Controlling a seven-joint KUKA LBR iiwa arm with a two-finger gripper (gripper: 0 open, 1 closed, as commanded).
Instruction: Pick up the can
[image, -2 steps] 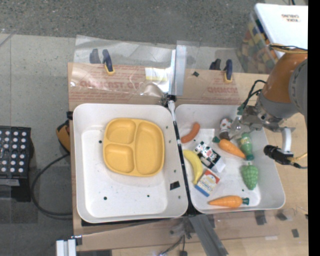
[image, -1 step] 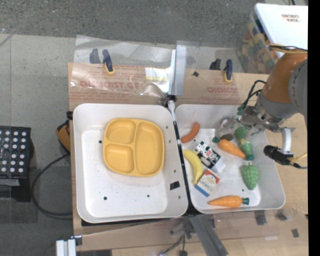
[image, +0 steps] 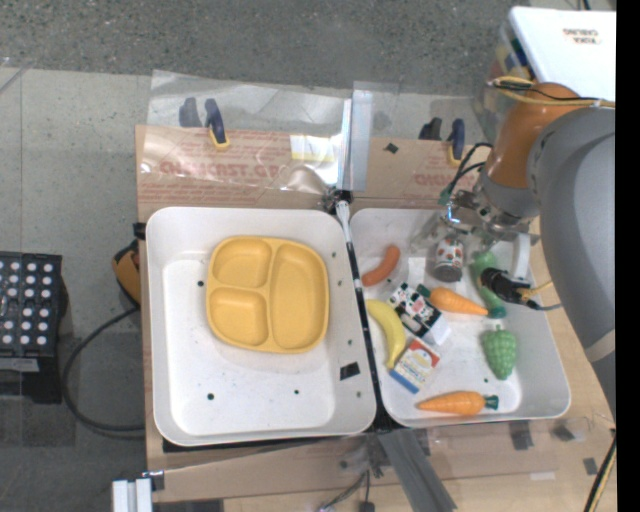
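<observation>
Nearest me in the right bin (image: 545, 405) lies a carrot (image: 455, 403), then a banana (image: 388, 328) (beside a small carton (image: 415, 364)). Farther back stands the can (image: 448, 258), close under the gripper (image: 466, 226); how wide its jaws stand I cannot tell.

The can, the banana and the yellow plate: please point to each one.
can (image: 449, 258), camera view, on its side wall.
banana (image: 389, 330), camera view, on its middle.
yellow plate (image: 268, 293), camera view, on its centre ridge.
</observation>
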